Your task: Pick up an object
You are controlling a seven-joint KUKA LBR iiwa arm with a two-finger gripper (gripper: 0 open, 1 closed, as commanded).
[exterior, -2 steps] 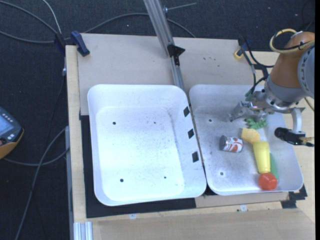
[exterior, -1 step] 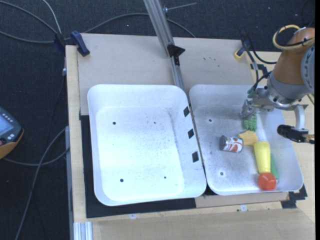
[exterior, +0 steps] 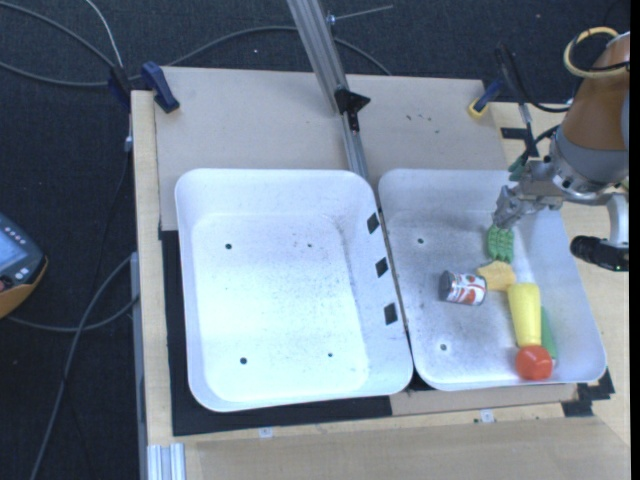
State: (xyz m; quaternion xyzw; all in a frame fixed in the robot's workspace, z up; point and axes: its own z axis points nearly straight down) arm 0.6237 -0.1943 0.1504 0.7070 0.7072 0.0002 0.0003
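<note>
Where gripper meets green object, fingertips indistinct.

Readable text: none.
Can: red and white label in the right bin, lettering too small to read.
Device: at the left edge, markings blurred.

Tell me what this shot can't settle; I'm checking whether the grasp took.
- Gripper, camera view: too small and blurred to judge its fingers or any contact with the green object just below.
- Green object: shape too blurred to identify.
- Small can: label unreadable.
- Arm: cut off by the right edge.
</note>
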